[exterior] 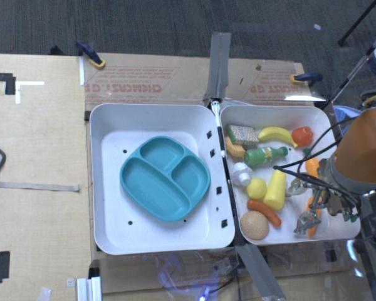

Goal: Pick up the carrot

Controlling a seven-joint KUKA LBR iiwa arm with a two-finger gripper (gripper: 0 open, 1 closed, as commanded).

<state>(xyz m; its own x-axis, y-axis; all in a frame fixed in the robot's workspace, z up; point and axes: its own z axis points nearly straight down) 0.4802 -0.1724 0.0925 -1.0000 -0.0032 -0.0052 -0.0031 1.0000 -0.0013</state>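
Note:
The carrot (312, 167) is a slim orange piece lying lengthwise near the right wall of the right bin (272, 108). Its upper end shows beside the cables, and more orange shows lower down by the bin's front right corner. My gripper (308, 219) hangs low over the carrot's lower half and covers its middle. The metal gripper parts sit right against the orange, but I cannot make out whether they close on it. The arm's orange band (366, 144) fills the right side above it.
The right bin also holds a banana (277, 134), tomato (302, 135), green bottle (265, 155), yellow corn (276, 189), lemon (256, 187), red chili (264, 211) and a tan ball (255, 225). A blue divided plate (165, 177) lies in the left bin (106, 224).

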